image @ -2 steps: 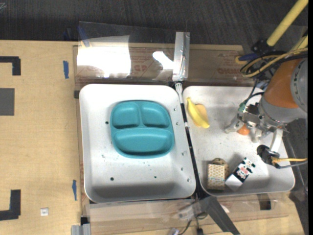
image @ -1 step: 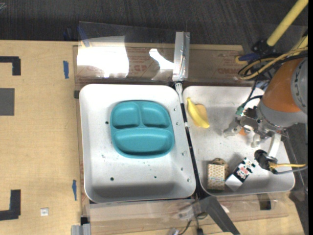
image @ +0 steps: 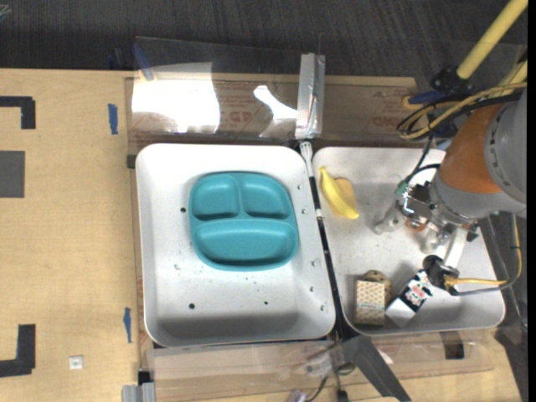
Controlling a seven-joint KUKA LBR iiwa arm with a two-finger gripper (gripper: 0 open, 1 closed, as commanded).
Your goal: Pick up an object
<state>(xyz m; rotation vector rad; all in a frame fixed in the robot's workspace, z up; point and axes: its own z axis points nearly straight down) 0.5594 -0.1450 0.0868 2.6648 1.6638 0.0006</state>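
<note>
The right bin (image: pixel 477 308) holds a yellow banana-shaped piece (image: pixel 338 195) near its left wall, a tan woven-looking box (image: pixel 371 298) at the front, and a small white and black box (image: pixel 410 296) beside it. My gripper (image: pixel 416 224) hangs low over the middle of the right bin, below the orange band (image: pixel 466 159). It is to the right of the yellow piece and above the small white and black box in the view. None of the objects can be seen in the gripper.
The left bin (image: pixel 159 249) carries a teal divided plate (image: pixel 244 219) at its centre. A raised wall (image: pixel 322 224) separates the two bins. Yellow and black cables (image: pixel 477 285) trail from the wrist over the right bin's front right corner.
</note>
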